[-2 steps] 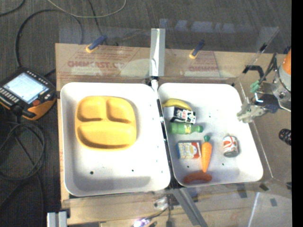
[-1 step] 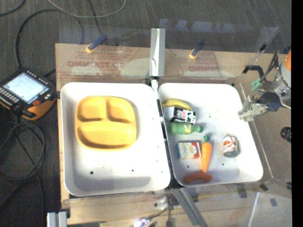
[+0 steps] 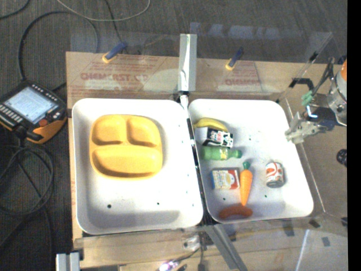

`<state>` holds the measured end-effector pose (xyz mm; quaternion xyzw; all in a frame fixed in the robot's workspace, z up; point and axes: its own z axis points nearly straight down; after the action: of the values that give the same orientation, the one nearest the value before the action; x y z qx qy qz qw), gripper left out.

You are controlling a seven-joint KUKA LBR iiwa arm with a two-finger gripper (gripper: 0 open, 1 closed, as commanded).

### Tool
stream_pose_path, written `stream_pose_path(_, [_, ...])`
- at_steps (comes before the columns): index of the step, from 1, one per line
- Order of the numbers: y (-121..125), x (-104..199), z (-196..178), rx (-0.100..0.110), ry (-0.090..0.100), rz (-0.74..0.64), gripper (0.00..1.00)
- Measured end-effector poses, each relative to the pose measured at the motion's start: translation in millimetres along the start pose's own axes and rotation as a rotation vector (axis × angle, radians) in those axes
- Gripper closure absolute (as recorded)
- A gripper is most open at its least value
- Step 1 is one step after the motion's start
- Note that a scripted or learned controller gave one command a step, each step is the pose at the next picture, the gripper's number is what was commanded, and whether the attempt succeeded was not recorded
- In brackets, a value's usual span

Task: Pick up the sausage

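Observation:
The sausage (image 3: 235, 212) is a short reddish-brown piece lying along the front wall of the right bin (image 3: 293, 151), just below the tip of a carrot (image 3: 245, 186). My gripper (image 3: 299, 131) hangs over the bin's right rim, well up and to the right of the sausage, with nothing visible in it. Its pale fingers point left and down toward the bin.
In the right bin lie a banana (image 3: 210, 123), a small black-and-white carton (image 3: 218, 136), a green bottle (image 3: 221, 153), a blue-and-red juice box (image 3: 225, 179) and a red-white can (image 3: 274, 174). The left bin (image 3: 82, 208) holds a yellow divided tray (image 3: 127, 146).

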<state>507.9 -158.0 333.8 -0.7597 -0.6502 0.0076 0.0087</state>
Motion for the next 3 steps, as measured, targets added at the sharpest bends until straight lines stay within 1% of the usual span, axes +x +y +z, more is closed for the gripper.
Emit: stream_pose_path(3, [1.4, 2.8, -25.4, 0.006, -0.003, -0.006, 1.00])
